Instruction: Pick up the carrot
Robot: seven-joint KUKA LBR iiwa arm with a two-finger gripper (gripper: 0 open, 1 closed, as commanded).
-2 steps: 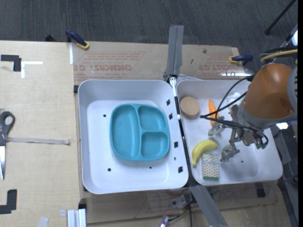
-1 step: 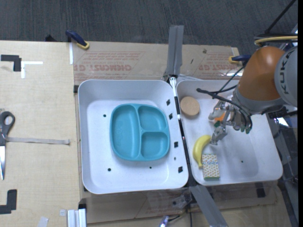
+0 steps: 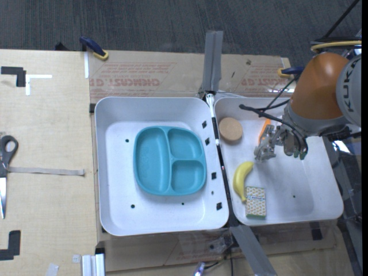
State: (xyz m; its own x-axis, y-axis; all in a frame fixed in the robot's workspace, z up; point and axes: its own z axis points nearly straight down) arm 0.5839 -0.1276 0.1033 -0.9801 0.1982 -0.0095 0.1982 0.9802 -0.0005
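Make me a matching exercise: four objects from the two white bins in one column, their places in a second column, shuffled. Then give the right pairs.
Objects:
1. turquoise divided plastic plate
2. round tan wooden disc
3. yellow curved banana
4. slim orange carrot

Places:
A. right bin, far left corner area
B. middle of the left bin
C. right bin, beside the gripper, on its far side
D. right bin, left side, just above the patterned sponge block

Pairs: 1-B, 2-A, 3-D, 4-C
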